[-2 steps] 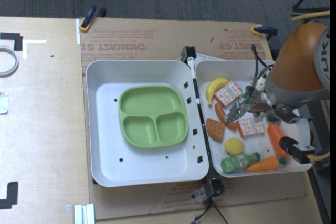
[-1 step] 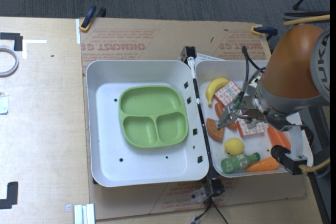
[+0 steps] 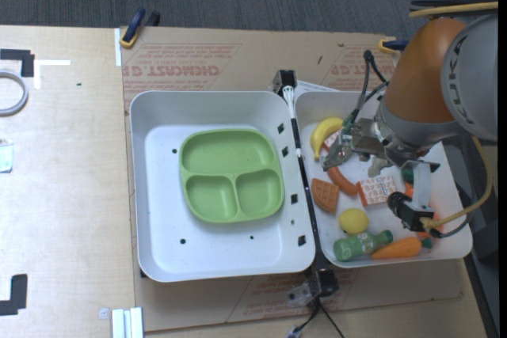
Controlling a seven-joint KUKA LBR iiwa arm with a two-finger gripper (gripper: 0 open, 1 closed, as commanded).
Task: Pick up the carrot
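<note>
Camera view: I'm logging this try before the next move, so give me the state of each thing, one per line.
Carrot: lying at the right bin's near edge, untouched.
Claw: low over the right bin, beside the banana.
Banana: lying at the far end.
Green bottle: on its side, beside the carrot.
Lemon: resting loose.
Waffle: lying flat.
Green plate: upright in the left bin.

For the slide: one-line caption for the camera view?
Arm's gripper hovers over the right bin near a banana, carrot at the front; green plate in left bin.
</note>
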